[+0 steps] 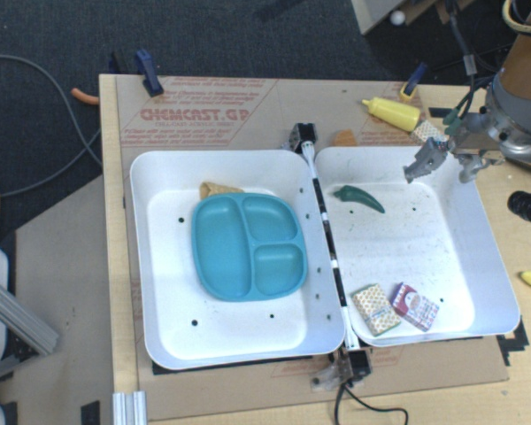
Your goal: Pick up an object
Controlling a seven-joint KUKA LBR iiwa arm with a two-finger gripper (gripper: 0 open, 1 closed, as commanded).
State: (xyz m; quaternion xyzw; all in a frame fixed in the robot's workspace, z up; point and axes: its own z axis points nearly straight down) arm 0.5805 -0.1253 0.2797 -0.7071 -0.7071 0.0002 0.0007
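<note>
Your end effector (442, 159) hangs released, grasping nothing, over the right bin's (478, 237) far edge; green pepper (360, 198) lies nearby.

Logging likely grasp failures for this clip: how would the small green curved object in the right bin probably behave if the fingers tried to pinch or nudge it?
The green curved object lies flat and low on the right bin floor, so a pinch may slip over it. Its tapered, bent shape suggests it would pivot or slide rather than roll. It looks small and probably light, so a nudge from the gripper could scoot it easily.
</note>
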